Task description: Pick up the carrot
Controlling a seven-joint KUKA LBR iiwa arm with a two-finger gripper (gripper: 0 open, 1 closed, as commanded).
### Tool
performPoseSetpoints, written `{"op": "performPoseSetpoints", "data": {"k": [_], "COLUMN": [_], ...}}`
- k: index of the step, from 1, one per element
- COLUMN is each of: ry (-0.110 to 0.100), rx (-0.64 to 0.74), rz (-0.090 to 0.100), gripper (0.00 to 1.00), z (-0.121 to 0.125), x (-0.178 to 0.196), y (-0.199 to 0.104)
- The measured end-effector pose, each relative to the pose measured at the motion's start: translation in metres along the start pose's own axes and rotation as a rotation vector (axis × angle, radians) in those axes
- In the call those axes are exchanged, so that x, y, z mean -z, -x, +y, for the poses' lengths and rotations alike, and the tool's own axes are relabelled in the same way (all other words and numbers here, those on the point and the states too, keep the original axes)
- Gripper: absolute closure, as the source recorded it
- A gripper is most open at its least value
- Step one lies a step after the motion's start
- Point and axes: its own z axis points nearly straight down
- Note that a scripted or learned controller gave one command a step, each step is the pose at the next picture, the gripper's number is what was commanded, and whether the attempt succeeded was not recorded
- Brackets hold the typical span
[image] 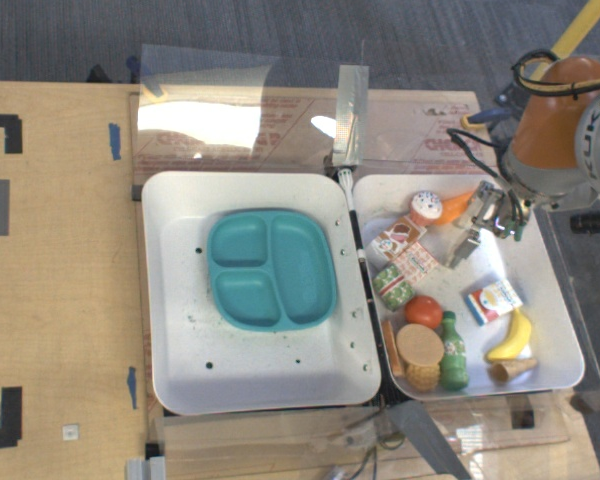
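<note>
The carrot (458, 206) is a small orange piece lying near the back of the right bin (565, 318), just right of a white and red pot (426, 206). My gripper (477, 230) hangs low over the bin, right beside the carrot's right end and partly covering it. The carrot looks to be resting on the bin floor. The arm's orange band (555, 118) sits above and to the right.
The right bin also holds a red and white packet (410, 258), a green can (392, 286), a tomato (424, 312), a round biscuit (420, 353), a green bottle (452, 353), a small carton (493, 300) and a banana (512, 338). A teal divided plate (273, 268) lies in the left bin (170, 298).
</note>
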Motion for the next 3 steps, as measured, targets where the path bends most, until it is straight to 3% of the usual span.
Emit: {"op": "performPoseSetpoints", "data": {"k": [1, 3], "ry": [0.000, 0.005], "rx": [-0.067, -0.012], "rz": [-0.001, -0.001], "gripper": [0.00, 0.00], "z": [0.0042, -0.0003], "x": [0.0001, -0.0001], "y": [-0.0027, -0.0013]}}
